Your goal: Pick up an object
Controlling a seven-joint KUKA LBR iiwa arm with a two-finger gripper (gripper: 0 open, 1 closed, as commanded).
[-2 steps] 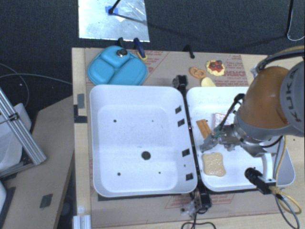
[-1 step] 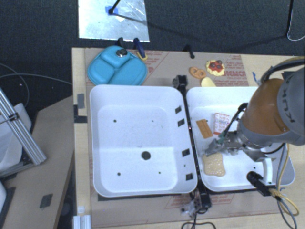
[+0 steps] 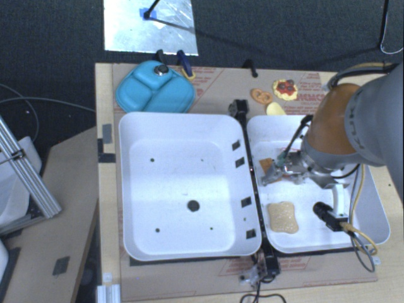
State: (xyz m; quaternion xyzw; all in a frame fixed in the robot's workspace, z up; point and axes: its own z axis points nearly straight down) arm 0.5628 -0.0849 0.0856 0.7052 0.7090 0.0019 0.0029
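While you scan left to right, note:
Left bin [image 3: 136, 137]: bears a small dark disc [image 3: 193, 206].
Blue container [image 3: 155, 88]: far side, beyond that bin.
Right bin [image 3: 379, 216]: holds a tan spongy piece [image 3: 283, 217] near its left wall, a small brown item [image 3: 266, 165] farther back.
Arm [image 3: 353, 122]: you see it bent down from the right.
Gripper [image 3: 273, 174]: low over the bin, beside the brown item; grip state cannot be told.
Writing: red print on the cardboard, unreadable.

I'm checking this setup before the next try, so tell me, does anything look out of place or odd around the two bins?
A few toy foods, a pizza slice, a pretzel and a yellow piece, lie on the cardboard behind the right bin rather than inside it. A blue divided plate sits upside down behind the left bin.
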